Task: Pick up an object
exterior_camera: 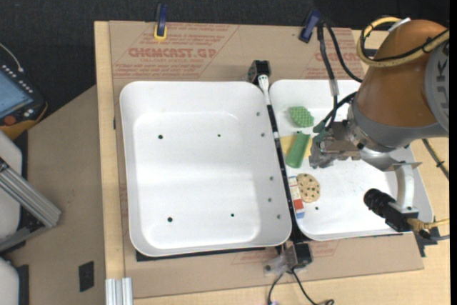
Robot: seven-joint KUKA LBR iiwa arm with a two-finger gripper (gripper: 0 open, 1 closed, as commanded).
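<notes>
The right bin [343,225] holds a green textured piece [300,115] near its back left. A yellow and green block [295,148] leans along the left wall. In front of it lies a round tan cookie-like disc with dark dots [308,186], and beside that a small red and blue item [298,207]. My gripper [323,151] hangs low over the right bin, just right of the yellow and green block and behind the disc. The grey and orange wrist hides much of the bin's right half.
The left bin [143,175] lies beside the right one, with a black divider rail [275,146] between them. Both rest on a cardboard sheet [178,46] held by blue clamps at the back.
</notes>
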